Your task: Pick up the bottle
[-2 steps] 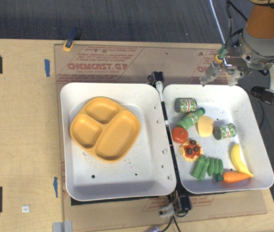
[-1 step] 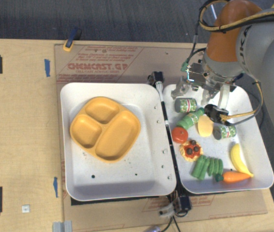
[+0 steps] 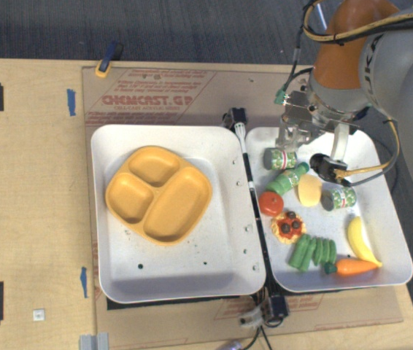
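Fingers [image 3: 288, 138] of your gripper [image 3: 312, 141] stand apart, spread over the far end of the right bin [image 3: 396, 217] with nothing clamped between them. Nearest you in that bin lie a carrot [image 3: 356, 267], green beans [image 3: 312, 252] and a banana [image 3: 361, 240]. Farther in, the green bottle [image 3: 288, 180] lies on its side just below the left finger, which sits against a small can [image 3: 279, 157]. You see an orange tray [image 3: 159, 193] in the left bin [image 3: 112, 268].
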Controlling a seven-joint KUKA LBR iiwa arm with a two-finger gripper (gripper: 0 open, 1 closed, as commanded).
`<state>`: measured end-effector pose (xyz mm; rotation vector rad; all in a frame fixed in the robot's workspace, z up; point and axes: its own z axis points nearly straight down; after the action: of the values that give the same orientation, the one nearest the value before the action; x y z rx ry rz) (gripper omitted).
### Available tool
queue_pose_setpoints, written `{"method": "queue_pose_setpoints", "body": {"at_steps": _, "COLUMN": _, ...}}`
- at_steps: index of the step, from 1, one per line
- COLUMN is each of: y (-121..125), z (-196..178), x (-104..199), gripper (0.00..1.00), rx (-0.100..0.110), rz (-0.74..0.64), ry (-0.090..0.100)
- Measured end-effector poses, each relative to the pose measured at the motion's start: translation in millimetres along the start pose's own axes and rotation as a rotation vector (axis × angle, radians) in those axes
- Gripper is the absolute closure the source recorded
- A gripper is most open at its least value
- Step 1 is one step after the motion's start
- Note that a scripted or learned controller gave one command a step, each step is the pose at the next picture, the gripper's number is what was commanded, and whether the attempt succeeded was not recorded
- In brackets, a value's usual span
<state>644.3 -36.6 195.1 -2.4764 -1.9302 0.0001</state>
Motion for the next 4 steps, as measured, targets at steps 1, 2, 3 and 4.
{"method": "queue_pose_setpoints", "body": {"at_steps": 1, "y": -0.1, "z": 0.2, "x": -0.1, "gripper": 0.0, "rx": 0.0, "rz": 0.0, "ry": 0.0}}
{"method": "queue_pose_setpoints", "body": {"at_steps": 2, "y": 0.4, "z": -10.1, "x": 0.4, "gripper": 1.0, "rx": -0.001, "rz": 0.0, "ry": 0.0}}
{"method": "queue_pose_setpoints", "body": {"at_steps": 3, "y": 0.4, "z": -10.0, "x": 0.4, "gripper": 0.0, "rx": -0.001, "rz": 0.0, "ry": 0.0}}
{"method": "queue_pose_setpoints", "body": {"at_steps": 4, "y": -37.9, "z": 11.0, "x": -0.7, "gripper": 0.0, "rx": 0.002, "rz": 0.085, "ry": 0.0}}
